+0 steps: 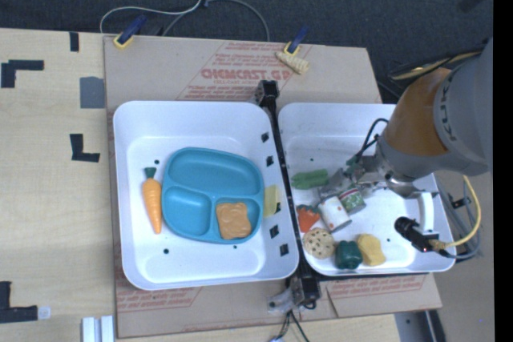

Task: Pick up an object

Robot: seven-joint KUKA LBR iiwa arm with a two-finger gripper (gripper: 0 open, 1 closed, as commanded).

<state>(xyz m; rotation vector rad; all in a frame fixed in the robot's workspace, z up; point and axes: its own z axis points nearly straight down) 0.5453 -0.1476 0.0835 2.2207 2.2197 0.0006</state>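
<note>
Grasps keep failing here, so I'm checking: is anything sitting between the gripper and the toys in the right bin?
Nothing visible blocks it. The gripper is already down among the toys, beside the green piece and the white carton.

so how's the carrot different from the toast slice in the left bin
The carrot is long, tapered and orange with a green top; the toast slice is squarish and tan. The carrot lies on the bin floor beside the blue tray; the toast sits in one of its compartments. Both lie flat.
</note>
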